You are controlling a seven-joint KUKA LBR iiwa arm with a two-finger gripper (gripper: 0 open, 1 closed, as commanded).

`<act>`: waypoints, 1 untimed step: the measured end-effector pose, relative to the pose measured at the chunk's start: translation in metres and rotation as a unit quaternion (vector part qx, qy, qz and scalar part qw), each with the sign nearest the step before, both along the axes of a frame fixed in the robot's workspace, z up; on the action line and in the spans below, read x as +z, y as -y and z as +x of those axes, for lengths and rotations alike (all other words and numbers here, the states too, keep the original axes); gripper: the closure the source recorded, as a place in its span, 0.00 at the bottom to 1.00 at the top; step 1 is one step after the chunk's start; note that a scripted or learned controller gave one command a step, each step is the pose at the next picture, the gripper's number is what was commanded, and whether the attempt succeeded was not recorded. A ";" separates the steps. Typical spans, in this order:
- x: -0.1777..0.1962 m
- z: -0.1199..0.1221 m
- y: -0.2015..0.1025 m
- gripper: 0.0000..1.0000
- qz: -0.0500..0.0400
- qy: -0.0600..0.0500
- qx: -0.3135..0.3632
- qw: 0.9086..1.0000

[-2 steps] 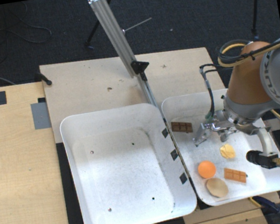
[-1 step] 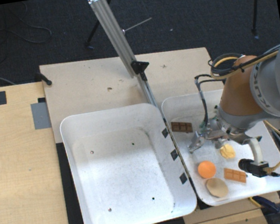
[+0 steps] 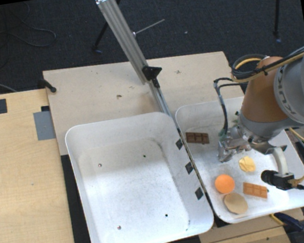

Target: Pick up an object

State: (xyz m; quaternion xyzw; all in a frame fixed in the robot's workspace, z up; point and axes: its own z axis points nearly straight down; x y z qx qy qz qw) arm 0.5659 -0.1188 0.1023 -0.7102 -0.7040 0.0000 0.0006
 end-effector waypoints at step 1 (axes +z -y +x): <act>0.063 0.002 -0.001 1.00 -0.001 0.002 0.005 1.000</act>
